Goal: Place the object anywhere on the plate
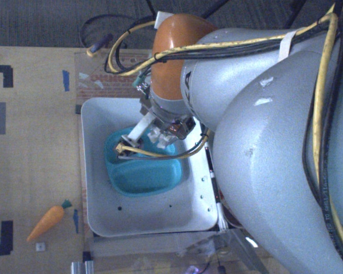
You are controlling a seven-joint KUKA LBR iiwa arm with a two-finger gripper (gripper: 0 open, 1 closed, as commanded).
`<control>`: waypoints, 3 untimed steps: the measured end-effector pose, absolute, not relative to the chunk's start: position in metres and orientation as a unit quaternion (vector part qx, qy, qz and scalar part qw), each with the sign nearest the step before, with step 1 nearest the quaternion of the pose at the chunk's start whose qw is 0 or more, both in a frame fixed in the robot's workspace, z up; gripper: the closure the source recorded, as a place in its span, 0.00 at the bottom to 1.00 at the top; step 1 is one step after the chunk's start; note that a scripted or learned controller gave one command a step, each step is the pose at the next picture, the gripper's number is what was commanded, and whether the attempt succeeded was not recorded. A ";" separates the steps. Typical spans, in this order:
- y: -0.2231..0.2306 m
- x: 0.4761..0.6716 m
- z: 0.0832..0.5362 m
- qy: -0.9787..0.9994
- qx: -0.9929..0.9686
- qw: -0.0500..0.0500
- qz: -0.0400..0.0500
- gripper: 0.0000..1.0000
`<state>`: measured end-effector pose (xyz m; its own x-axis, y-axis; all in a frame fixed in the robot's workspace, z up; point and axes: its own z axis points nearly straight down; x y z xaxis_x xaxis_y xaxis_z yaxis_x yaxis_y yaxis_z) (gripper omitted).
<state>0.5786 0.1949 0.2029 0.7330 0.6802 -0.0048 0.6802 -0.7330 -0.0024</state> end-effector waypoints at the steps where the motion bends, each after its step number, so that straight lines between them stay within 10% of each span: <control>1: 0.176 0.549 0.320 -0.252 -0.968 0.000 -0.001 1.00; 2: 0.191 0.577 0.311 -0.252 -0.968 0.000 0.000 1.00; 3: 0.195 0.493 0.227 -0.311 -0.950 0.001 0.003 1.00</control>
<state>0.4929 0.1951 0.2266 0.8062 0.5916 -0.0049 0.5916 -0.8062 -0.0027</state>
